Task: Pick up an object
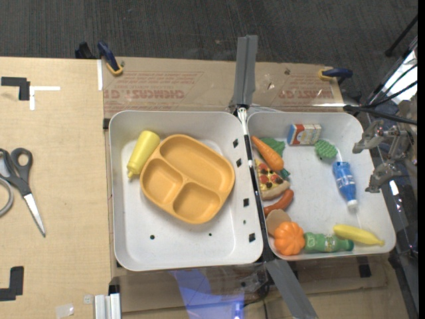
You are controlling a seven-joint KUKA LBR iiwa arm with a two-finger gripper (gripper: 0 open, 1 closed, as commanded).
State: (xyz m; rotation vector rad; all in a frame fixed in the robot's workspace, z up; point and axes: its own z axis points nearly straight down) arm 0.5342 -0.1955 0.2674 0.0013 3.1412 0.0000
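Grey metallic gripper [380, 153], right edge.

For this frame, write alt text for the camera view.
Two white bins sit side by side: the left bin holds an orange divided tray and yellow bottle, the right bin toy food, with the end effector at its right edge.
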